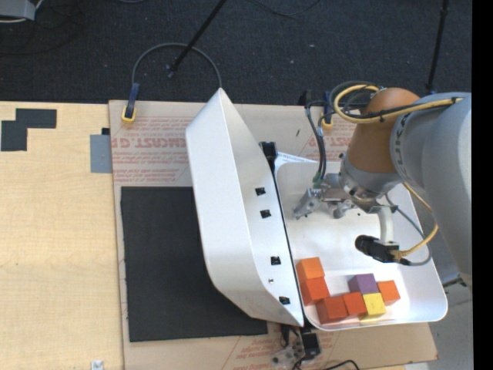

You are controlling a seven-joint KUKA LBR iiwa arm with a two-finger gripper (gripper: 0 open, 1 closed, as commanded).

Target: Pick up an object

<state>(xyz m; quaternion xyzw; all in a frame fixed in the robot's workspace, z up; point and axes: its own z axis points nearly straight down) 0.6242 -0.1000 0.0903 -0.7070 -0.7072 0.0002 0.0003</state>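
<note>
Orange, purple and yellow blocks (347, 293) huddle in a loose row running left to right along the right bin's (431, 303) near wall — well below the gripper (327, 203), empty above bare floor — while the left bin (231, 206) stands tipped up beside it.

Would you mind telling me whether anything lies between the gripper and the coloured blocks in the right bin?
Nothing visible does. The gripper hangs over the bare white floor of the right bin, and the blocks lie clustered at the bin's near end.
</note>
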